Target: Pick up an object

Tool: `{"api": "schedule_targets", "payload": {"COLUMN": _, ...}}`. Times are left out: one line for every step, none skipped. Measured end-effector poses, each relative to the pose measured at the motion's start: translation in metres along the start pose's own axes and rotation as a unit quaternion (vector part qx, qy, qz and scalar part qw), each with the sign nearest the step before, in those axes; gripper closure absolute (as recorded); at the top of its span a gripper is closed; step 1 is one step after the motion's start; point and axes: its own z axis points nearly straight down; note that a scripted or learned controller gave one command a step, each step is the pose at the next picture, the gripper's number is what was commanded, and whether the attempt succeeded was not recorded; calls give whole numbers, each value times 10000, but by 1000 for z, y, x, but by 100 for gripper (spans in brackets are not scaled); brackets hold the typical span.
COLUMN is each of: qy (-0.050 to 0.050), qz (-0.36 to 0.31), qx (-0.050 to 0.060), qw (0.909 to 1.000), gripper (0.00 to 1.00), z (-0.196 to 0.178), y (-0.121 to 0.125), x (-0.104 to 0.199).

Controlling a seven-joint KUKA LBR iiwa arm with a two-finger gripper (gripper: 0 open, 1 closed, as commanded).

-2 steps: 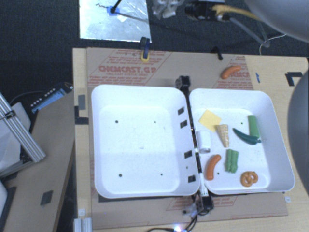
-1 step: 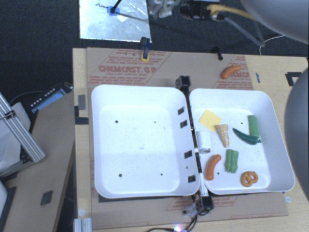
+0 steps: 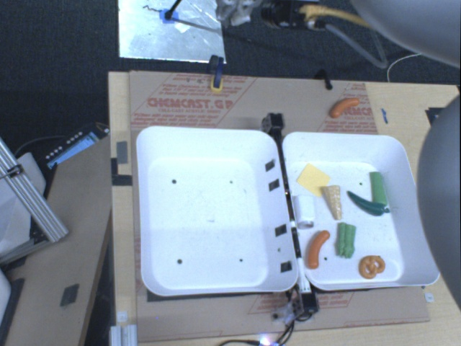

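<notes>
- Waiting above the bench: gripper [image 3: 241, 6] sits at 12 o'clock in the view, well clear of both bins; cannot tell its state.
- Step judged: pre-approach, nothing grasped.
- Candidates lie in the right bin [image 3: 403, 157]: sausage [image 3: 317, 249], pretzel [image 3: 372, 267], cheese slice [image 3: 314, 179], green chili [image 3: 368, 205].
- Sausage lies toward 5 o'clock from the gripper, well apart.
- Next move calls for travel over the right bin, then descent.

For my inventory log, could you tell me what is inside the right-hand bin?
The right-hand bin holds a yellow slice, cone, dark green pepper, green stick, green beans, sausage and pretzel. Nothing looks covered.
</notes>
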Motion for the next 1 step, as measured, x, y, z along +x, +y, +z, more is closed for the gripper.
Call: {"api": "schedule_targets", "payload": {"qy": -2, "qz": 2, "qx": 0, "qw": 10000, "gripper": 100, "z": 0, "y": 0, "x": 1}}
